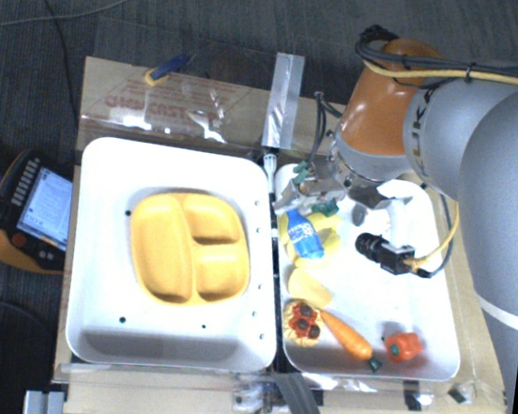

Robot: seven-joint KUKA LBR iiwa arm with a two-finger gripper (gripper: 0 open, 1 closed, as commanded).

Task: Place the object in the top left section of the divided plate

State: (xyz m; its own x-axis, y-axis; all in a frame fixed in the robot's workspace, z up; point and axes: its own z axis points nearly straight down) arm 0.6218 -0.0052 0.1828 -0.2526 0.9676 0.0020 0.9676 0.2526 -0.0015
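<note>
- We see the plate (187,249), yellow and split into three sections, lying flat in the middle of the left bin (113,163).
- The plate has one long section on its left side and two smaller ones stacked on its right side.
- The gripper (309,197) hangs to the right of the plate, just past the wall between the bins and about level with the plate's upper edge.
- We cannot tell how far the gripper is open, nor whether it has hold of anything (its tip is lost in clutter and shadow).
- A blue packet (305,239) lies right of the plate in the right bin (436,300), just below the gripper. It is the nearest loose thing to the gripper, so we take it as the object.
- A yellow piece (330,244) sits against the packet's far side from the plate.
- A paler yellow piece (310,289) lies right of the plate's lower right section.
- A round red toy (301,320) with dark spots rests right of the plate's lower corner.
- A carrot (346,334) lies at a slant just beyond that toy, farther from the plate.
- A red toy with a green top (402,345) sits farthest from the plate, near the right bin's lower right corner.
- The arm (498,119) comes in from the right of the plate, its orange band (386,104) above the gripper.
</note>
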